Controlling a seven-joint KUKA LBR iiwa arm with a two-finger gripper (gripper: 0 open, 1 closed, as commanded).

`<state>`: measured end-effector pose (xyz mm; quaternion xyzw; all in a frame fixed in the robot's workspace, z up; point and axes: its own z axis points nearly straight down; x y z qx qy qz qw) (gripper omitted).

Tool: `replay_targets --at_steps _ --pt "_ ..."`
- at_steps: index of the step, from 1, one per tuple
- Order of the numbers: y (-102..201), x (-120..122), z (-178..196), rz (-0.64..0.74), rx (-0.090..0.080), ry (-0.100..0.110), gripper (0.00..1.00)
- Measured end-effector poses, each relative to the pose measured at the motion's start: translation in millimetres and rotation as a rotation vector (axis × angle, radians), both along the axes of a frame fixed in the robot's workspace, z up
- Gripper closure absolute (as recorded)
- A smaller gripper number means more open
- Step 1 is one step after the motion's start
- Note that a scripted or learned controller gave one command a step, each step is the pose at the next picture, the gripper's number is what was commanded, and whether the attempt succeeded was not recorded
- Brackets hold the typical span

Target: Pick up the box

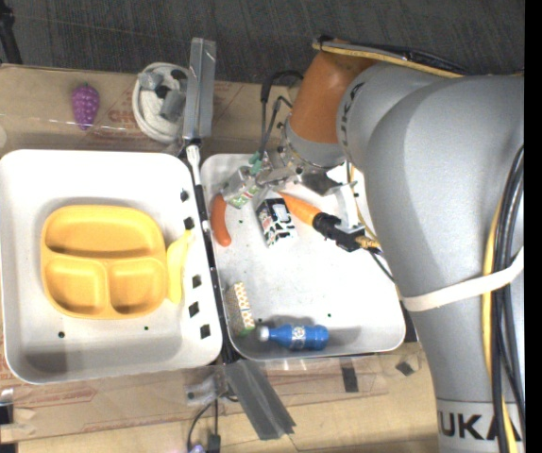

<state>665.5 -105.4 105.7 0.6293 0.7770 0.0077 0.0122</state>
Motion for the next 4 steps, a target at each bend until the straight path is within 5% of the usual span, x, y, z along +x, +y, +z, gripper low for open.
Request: replay_targets --at_steps 1,2,3,4 --pt "6 1 0 -0.322 0.008 -0.005 0.0" --pt "7 1 10 -0.313 0.007 -0.003 1.0" --pt "13 -14 2 -0.139 0.001 -0.006 1.0" --pt "49 -9 118 -0.28 0.006 0.034 1.0"
